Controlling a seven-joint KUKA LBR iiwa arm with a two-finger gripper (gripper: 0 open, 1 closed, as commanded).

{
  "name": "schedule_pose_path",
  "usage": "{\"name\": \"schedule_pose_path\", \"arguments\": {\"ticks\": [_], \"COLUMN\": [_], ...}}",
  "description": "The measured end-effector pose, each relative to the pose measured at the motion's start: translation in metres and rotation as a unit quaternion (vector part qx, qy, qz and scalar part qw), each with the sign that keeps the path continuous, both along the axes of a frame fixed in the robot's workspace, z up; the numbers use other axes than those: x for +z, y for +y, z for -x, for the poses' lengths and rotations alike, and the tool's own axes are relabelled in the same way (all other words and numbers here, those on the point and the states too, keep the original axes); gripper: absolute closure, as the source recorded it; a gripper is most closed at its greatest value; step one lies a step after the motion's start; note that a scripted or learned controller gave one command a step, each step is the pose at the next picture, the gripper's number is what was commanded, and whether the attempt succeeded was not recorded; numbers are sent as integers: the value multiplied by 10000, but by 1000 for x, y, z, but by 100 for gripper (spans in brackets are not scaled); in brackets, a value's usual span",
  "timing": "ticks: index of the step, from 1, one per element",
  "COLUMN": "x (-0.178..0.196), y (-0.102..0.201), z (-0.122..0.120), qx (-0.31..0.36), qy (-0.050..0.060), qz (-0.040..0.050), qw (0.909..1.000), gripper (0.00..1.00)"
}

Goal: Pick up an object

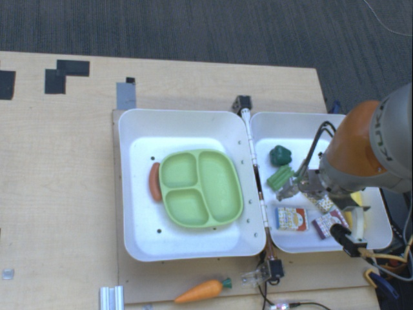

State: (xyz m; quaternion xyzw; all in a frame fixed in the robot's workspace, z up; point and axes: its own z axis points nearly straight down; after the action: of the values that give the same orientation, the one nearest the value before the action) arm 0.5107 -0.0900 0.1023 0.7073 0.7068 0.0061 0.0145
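1. You are looking at a carrot [201, 291] lying on the table [58, 192] at the near edge, outside both bins, so it is sitting beyond easy reach of a bin pick.
2. In the right bin [381, 237], a small printed packet [292, 219] is lying flat, with the tool [298, 187] hovering just above and left of it; you cannot tell its state.
3. A green ridged piece [280, 176] is resting beside the tool, likely the target.
4. A dark green lump [280, 154] is sitting farther back.
5. In the left bin [139, 124], a green divided tray [200, 187] is lying with a sausage [155, 181] touching its left rim.
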Motion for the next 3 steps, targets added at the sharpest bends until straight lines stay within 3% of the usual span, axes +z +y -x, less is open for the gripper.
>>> {"name": "schedule_pose_path", "arguments": {"ticks": [1, 2, 3], "x": [10, 10, -15], "y": [0, 0, 7], "z": [-1, -1, 21], "qx": [6, 6, 9], "qy": [-15, -13, 93], "qz": [1, 1, -49], "qw": [10000, 10000, 9999], "gripper": [100, 0, 0]}}
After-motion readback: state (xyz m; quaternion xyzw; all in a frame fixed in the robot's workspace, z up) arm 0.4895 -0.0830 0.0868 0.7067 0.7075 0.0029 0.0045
